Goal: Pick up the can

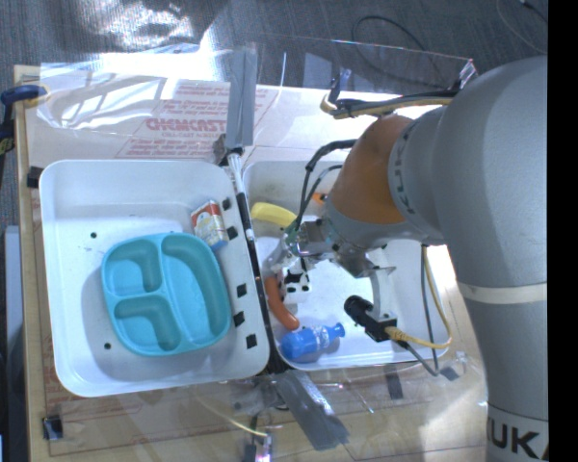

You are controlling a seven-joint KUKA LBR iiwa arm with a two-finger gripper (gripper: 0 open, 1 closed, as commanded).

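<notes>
**A:** Where do we stand? We see the can (pixel 208 223) in the left bin (pixel 67 191), lying against the divider wall, just past the far corner of the blue sectioned tray (pixel 164 292).

**B:** Agreed, and our gripper (pixel 295 258) is over the right bin (pixel 414 349), low among the clutter there: a yellow banana-like piece (pixel 272 215), a small black-and-white toy (pixel 296 282), an orange-red stick shape (pixel 280 303) and a blue bottle (pixel 313 342). The wrist and cables hide the fingertips, so we cannot tell whether it is spread or closed, and we see nothing clearly held.

**A:** So we judge the pick not yet begun. What could go wrong for us?

**B:** First, we are in the wrong bin; closing here would likely grab the toy or nothing. Second, crossing over means clearing the raised walls between the bins, and a low path could clip them.

**A:** And the can itself?

**B:** It sits tight between the wall and the tray rim. We may not fit a finger on the wall side, and a glancing touch could roll it or push it under the tray's edge.
</notes>
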